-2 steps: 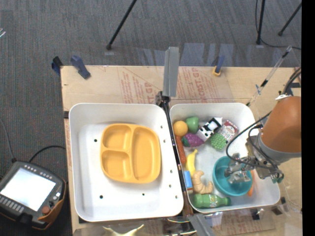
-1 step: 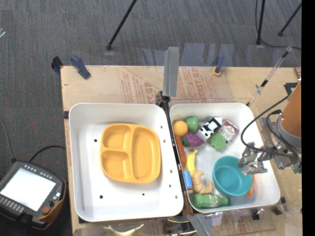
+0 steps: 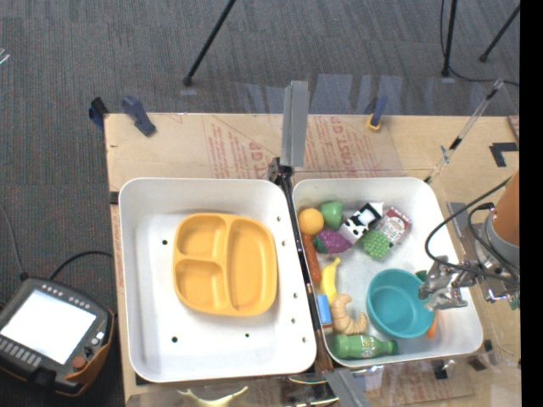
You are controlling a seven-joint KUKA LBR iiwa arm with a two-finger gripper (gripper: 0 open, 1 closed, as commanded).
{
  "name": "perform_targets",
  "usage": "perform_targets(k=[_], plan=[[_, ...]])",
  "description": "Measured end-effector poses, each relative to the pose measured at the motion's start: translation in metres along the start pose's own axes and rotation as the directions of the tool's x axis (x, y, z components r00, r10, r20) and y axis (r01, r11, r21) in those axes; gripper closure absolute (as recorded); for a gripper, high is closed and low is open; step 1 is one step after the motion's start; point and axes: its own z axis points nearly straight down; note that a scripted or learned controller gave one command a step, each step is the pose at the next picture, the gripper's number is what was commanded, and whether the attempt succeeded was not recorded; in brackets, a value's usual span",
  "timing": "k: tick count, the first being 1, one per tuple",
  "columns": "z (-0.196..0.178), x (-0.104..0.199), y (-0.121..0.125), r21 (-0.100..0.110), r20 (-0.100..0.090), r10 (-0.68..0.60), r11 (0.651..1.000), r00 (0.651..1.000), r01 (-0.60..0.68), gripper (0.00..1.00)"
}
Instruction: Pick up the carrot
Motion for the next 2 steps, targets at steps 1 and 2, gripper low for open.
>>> perform_targets(k=[1,2], plan=[[0.020,-0.015,0.066,0.000,0.001,0.142,0.990,0.990,-0.142,1.00],[0.005,0.004,0.062,0.001,0.001,0.292,0.956,0.956,-0.292,1.00]])
